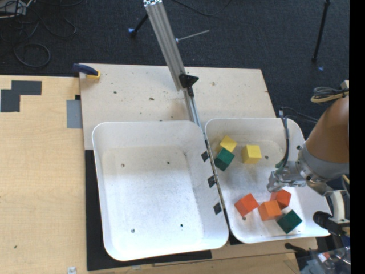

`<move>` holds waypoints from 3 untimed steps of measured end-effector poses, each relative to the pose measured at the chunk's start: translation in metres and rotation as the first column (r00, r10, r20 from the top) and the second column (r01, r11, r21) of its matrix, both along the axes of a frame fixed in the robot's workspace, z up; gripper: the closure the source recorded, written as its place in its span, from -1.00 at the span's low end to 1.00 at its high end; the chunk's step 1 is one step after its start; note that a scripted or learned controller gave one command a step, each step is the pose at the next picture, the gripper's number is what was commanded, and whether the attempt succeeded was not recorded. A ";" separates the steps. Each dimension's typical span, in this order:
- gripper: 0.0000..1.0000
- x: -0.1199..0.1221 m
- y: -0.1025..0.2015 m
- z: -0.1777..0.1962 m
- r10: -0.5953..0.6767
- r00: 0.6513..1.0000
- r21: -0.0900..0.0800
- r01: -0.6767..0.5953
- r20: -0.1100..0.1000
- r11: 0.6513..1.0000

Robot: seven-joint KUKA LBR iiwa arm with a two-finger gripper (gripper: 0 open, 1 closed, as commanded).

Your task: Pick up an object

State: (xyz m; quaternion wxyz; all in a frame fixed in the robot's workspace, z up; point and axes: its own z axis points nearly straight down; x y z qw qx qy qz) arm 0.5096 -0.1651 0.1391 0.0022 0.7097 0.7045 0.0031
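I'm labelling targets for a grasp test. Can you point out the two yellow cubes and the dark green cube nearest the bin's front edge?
Yellow cube by the divider (pixel 228 144): camera view, top face.
Yellow cube further right (pixel 251 153): camera view, top face.
Front dark green cube (pixel 290 221): camera view, top face.

KUKA iiwa arm (pixel 331 147) with rounded orange band above grey wrist section, silver metal gripper (pixel 283 178) of angular bracket-like parts below it, thin dark cable arcing alongside, black and white fittings near the lower link
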 end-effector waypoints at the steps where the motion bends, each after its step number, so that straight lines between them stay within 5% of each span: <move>1: 1.00 -0.002 0.003 0.043 0.008 1.000 -0.001 -0.008 -0.006 1.000; 2: 1.00 -0.002 0.002 0.063 0.008 1.000 -0.001 -0.008 -0.007 1.000; 3: 1.00 -0.004 0.060 0.075 0.013 1.000 0.002 -0.013 -0.009 1.000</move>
